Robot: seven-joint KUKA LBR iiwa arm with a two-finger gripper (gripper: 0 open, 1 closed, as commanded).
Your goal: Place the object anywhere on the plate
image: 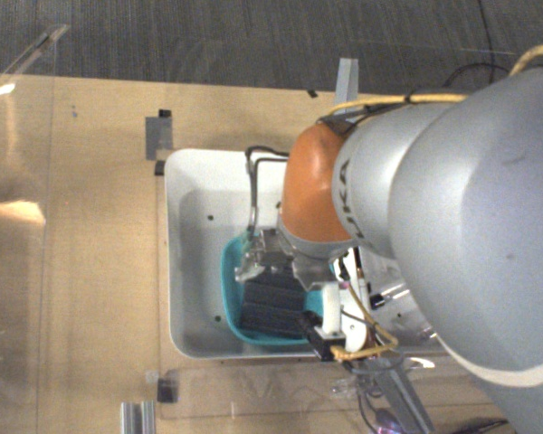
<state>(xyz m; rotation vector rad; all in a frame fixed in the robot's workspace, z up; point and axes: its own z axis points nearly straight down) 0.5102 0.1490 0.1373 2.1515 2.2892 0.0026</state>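
The arm (434, 206) enters from the right of the camera view and covers most of the right-hand bin. Its orange band (315, 188) sits directly above the wrist, and the wrist points down into the left bin (185, 242).

The gripper (270, 287) hangs over a teal plate (228, 278) that lies in the lower part of the left bin, close to the bin's near wall. The dark, ribbed gripper body covers the middle of the plate; only the plate's left rim and lower edge are exposed. This position is consistent with the placing step: the tool is held over the plate so that anything let go would land on it.

The state of the gripper cannot be determined. Its tip is hidden beneath its own body and the wrist housing, so it is not possible to say whether it is apart, together or clamped on something.

The object to be placed cannot be identified. It may be under the gripper, on the hidden part of the plate, or in the covered right-hand bin. The exposed floor of the left bin carries only a few small dark specks.

Judgement: the arm is at or near the release point above the plate. Whether an object is actually carried cannot be confirmed. A failed pick would leave nothing to deposit.

A cable (253, 188) loops from the wrist across the bin's back wall.
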